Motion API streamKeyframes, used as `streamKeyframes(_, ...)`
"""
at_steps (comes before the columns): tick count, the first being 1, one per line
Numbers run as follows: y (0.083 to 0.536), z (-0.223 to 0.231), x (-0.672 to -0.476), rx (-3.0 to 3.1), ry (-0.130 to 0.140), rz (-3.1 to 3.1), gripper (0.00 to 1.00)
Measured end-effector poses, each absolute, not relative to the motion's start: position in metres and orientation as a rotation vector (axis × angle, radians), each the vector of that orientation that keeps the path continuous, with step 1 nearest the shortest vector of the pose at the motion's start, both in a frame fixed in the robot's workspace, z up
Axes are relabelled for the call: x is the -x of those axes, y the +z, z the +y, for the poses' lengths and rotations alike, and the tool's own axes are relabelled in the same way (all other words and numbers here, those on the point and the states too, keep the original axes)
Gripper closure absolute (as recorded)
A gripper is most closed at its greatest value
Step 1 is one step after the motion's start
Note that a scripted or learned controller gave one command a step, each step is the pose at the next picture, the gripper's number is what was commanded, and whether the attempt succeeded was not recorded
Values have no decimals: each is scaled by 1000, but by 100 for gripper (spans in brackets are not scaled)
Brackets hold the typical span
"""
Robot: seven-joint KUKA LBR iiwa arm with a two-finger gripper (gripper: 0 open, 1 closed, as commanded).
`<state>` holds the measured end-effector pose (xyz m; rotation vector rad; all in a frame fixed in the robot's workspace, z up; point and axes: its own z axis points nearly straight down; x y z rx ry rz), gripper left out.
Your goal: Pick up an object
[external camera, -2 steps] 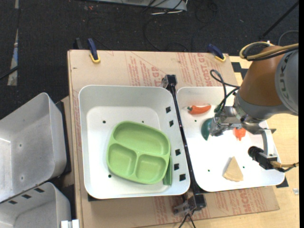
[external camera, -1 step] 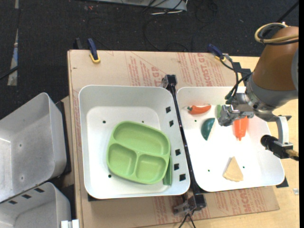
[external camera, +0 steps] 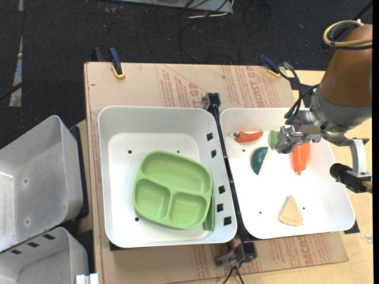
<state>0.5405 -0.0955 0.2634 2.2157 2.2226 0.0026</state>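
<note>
Grey arm (external camera: 340, 108), orange band, metallic tool (external camera: 288, 139), black cables

Cardboard sheet (external camera: 177, 87) under the bins: red printed lettering, inverted and partly covered; individual words not legible. No other readable text, numbers or labels.

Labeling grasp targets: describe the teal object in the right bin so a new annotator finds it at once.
Start at the right white bin, the one the arm reaches over. In its upper left part, just below the red-orange chili-shaped piece and left of the gripper, lies the teal object. It is dark blue-green and leaf-shaped; the neighbours are orange, red or tan, like the carrot-like piece and tan wedge.
</note>
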Motion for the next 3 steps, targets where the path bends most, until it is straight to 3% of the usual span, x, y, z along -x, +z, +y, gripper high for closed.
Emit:
streamKeyframes(2,245,5,-543,-2214,1,2232,100)
streamKeyframes(3,250,60,-553,-2211,3,2231,100)
